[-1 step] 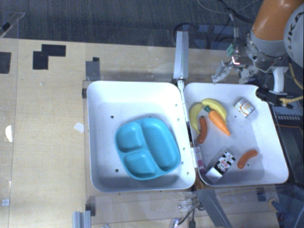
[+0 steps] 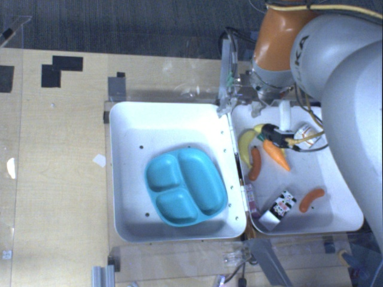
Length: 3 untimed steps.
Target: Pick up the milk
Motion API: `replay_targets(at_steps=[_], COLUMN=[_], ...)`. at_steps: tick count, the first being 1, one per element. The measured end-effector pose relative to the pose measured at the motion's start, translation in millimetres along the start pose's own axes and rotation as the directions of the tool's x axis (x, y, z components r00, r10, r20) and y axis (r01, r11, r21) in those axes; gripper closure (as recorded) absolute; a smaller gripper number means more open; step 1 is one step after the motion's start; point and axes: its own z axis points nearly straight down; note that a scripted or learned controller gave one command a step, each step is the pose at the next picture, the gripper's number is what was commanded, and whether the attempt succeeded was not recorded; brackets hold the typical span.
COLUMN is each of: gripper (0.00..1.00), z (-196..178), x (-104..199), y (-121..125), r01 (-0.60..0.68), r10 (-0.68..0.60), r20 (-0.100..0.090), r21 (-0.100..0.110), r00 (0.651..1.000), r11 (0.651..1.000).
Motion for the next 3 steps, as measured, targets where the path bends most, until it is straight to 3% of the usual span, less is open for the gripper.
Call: replay_targets(at_steps=[1, 2, 3], gripper=[1.0, 1.0, 1.0], z=[-12, -1, -12], x=[1, 1, 53], y=[2, -14, 1], r01=[0.003, 0.121, -0.013], r10=[-0.003, -0.121, 0.013], r20=[-0.001, 0.001, 0.0], r21=[-0.006, -0.001, -0.004], r00=[1.0, 0.993, 1.0], r11=[1.0, 0.993, 1.0])
